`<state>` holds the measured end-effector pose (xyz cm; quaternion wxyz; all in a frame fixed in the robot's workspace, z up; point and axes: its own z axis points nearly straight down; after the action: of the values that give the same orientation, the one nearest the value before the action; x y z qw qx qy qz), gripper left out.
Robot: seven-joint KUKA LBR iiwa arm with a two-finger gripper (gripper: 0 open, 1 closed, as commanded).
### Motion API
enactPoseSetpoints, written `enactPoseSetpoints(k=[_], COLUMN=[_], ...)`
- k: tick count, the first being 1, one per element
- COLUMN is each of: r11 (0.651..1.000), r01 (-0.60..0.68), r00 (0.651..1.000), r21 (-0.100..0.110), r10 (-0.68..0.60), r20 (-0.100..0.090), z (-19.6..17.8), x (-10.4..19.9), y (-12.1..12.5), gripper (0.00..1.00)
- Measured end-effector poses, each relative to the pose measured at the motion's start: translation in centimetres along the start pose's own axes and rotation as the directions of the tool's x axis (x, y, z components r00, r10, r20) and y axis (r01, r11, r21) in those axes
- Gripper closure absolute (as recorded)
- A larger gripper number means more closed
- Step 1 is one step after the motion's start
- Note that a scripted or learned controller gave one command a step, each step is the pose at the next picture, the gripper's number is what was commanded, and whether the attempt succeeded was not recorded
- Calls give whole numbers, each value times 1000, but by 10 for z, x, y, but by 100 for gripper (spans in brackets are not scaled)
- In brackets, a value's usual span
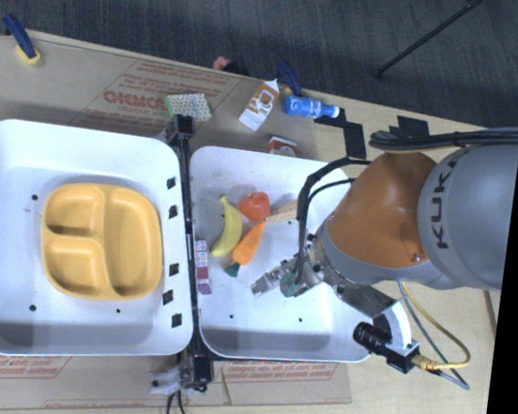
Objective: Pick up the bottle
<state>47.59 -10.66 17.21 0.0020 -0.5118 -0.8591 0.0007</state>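
The bottle (308,108) is lying beyond the right bin (316,346), light and slippery; grip its middle. Gripper (279,283) state is unclear.

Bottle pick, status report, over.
End effector low in right bin, nothing visibly held. Bottle outside the bins, on the bench behind right bin. Banana, carrot, tomato beside end effector.
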Motion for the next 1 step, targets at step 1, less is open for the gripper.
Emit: enactPoseSetpoints(k=[1], r11=[947], r01=[320], r00=[947], r21=[-2], r10=[-320], r20=[6], z=[-62], x=[-10], y=[-4], gripper=[100])
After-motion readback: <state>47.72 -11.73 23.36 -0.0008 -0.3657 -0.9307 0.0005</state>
